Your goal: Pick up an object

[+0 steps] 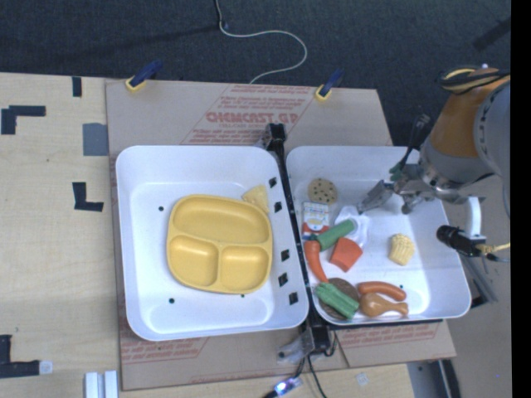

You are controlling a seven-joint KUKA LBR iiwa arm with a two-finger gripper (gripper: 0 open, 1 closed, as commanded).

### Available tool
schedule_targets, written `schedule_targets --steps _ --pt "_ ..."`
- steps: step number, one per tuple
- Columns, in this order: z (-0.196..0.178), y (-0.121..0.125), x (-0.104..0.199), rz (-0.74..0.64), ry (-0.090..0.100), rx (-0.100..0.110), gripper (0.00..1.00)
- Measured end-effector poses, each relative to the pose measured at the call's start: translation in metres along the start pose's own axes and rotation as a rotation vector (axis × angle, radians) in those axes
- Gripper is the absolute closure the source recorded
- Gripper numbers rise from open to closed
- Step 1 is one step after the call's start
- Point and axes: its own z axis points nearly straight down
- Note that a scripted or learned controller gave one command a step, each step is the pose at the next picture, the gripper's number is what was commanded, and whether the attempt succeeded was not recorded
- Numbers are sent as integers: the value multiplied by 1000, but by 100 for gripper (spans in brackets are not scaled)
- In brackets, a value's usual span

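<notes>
My gripper hangs over the upper middle of the right bin, reaching in from the right on the grey arm with its orange band. Several toy foods lie in this bin. A round cookie is left of the gripper, and a white packet sits below the cookie. A green piece and a red wedge lie below and left of the gripper. A corn cob lies just below it. I see nothing held.
An orange carrot, a green-brown piece, a sausage and a chicken leg crowd the right bin's front. The left bin holds a yellow divided plate and a pale yellow wedge. A black divider clip sits between the bins.
</notes>
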Motion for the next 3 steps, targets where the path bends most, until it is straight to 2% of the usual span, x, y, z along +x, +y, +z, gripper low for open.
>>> schedule_targets --steps 1,2,3 --pt "32 0 1 0 -3 -6 0" --pt "18 2 2 -1 -2 -10 100" --pt "-27 -1 9 0 -2 -11 100"
